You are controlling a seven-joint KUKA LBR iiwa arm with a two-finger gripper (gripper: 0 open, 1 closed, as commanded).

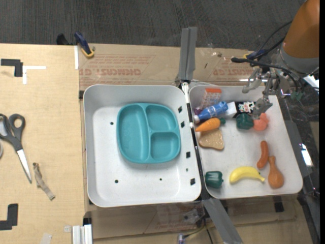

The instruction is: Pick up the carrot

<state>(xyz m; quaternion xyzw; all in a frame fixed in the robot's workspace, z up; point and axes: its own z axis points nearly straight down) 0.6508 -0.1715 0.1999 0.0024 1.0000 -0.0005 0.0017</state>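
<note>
The carrot (208,125) lies just above the bread slice (212,142), long way pointing left-right, well left of the gripper (262,104), whose grip state cannot be told.

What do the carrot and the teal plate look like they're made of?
The carrot looks like smooth moulded plastic, a toy: uniform orange, slight sheen, no root texture. The teal plate also seems plastic, matte to satin: even colour, rounded moulded dividers, soft highlights. Neither can be confirmed from looks alone.
</note>
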